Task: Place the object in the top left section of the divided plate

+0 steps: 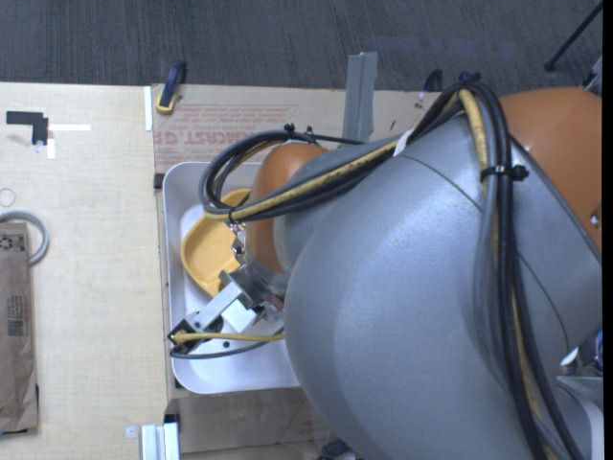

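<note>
A yellow divided plate [203,249] lies in the white bin [175,220], and only its left part shows. The grey arm with its orange band covers the rest of the plate and most of the bin. My gripper [251,282] hangs low over the plate's near right edge, largely hidden under the wrist. No loose object is visible on the plate or in the bare part of the bin.
A brown cardboard sheet [239,127] lies behind the bin, with a blue and yellow clamp [170,86] at its left corner and a grey post [359,94] upright behind it. On the pale bench at left sit a brown paper bag [14,333] and a small black bracket [27,123].
</note>
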Available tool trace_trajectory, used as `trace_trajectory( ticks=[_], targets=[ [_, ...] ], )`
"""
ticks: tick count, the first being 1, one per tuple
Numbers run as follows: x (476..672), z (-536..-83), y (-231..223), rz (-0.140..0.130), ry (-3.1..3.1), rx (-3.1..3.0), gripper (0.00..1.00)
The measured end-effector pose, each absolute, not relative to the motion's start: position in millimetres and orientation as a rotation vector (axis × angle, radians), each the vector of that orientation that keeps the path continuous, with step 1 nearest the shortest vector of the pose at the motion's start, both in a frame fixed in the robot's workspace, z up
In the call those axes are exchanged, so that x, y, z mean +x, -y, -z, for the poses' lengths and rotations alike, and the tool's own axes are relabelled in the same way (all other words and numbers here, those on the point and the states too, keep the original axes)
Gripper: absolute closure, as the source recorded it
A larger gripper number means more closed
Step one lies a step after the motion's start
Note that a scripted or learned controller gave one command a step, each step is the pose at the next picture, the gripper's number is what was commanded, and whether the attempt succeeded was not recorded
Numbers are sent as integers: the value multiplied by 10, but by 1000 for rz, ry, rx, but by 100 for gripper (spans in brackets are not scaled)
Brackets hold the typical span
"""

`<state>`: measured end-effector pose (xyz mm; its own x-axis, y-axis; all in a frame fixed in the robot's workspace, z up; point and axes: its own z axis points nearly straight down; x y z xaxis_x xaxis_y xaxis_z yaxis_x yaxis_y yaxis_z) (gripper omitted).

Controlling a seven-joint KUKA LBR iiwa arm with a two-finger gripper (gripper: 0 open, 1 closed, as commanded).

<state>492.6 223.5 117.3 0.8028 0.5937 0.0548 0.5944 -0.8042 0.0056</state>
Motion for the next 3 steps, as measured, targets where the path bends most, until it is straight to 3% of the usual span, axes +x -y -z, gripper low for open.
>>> trace_trajectory(
  ticks=[1,2,3],
  targets=[
    [4989,-1148,-1992,82,336,-3092,100],
    [4971,-1113,-2225,78,843,-3036,100],
    [4909,-1124,-1998,77,461,-3078,100]
  ],
)
